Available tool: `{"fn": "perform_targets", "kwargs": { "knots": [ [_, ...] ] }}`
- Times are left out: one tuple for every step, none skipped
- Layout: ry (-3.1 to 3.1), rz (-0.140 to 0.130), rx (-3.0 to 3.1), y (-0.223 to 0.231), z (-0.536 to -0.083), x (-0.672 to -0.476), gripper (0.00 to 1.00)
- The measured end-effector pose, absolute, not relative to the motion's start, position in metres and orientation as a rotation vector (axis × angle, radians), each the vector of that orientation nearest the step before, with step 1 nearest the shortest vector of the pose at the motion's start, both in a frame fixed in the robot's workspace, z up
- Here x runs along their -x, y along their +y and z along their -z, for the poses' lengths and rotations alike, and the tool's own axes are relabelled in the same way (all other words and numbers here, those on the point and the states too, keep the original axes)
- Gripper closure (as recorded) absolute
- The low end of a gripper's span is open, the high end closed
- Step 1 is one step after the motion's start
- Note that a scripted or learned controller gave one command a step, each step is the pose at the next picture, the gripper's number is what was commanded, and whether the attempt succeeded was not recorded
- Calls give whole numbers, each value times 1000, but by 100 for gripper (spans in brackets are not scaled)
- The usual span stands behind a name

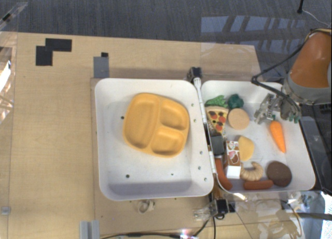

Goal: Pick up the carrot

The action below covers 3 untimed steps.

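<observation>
Camera view: grey 2-finger gripper (267, 112) is seen spread open, grasping nothing, just beside tapered orange carrot (278, 136) in right-hand white bin (306, 152).

Camera view, single, fixed: we look down from above the bench (52, 144) at a slant, far enough back to take in both white bins whole. We see the left bin (109, 144) near the middle of the picture and the right bin (306, 165) toward the right edge. We face across the bench toward the grey carpet (166, 4) along the top, its far side. The arm (311, 67) enters from our right, its upper part cut by the picture's edge.
</observation>
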<state>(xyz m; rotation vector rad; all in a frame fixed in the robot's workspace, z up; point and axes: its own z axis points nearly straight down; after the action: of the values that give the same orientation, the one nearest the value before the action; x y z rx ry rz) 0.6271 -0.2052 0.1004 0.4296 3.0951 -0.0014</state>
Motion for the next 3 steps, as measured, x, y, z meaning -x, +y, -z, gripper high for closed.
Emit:
{"fn": "perform_targets", "kwargs": {
  "knots": [
    [3076,-9,-531,-118,-163,-636,100],
    [3081,-3,-544,-123,-159,-633,0],
    [3128,3,195,-181,-102,-615,0]
  ]
}}
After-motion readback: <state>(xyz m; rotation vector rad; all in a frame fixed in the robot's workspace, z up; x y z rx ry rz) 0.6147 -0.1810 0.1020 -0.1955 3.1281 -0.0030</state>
